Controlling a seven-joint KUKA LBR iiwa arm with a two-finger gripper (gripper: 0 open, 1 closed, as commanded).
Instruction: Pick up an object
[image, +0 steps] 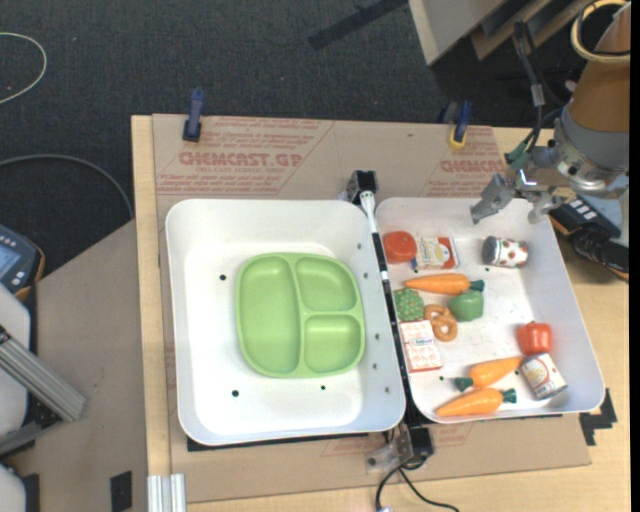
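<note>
On the counter (100, 300), the left bin (190, 300) held a green divided plate (300, 313); the right bin (570, 330) held toy food. The jaws (512, 196) hung spread, holding nothing, above its far edge. Nearby lay a small can (505, 251), probably light, stiff, best pinched across its sides.

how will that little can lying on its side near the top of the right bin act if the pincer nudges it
The small can lies on its side, so its round wall would probably let it roll across the right bin's smooth floor. It looks rigid, likely a light toy, so it should skid easily. The pincer sits just above it; an off-centre touch may spin it away.
</note>
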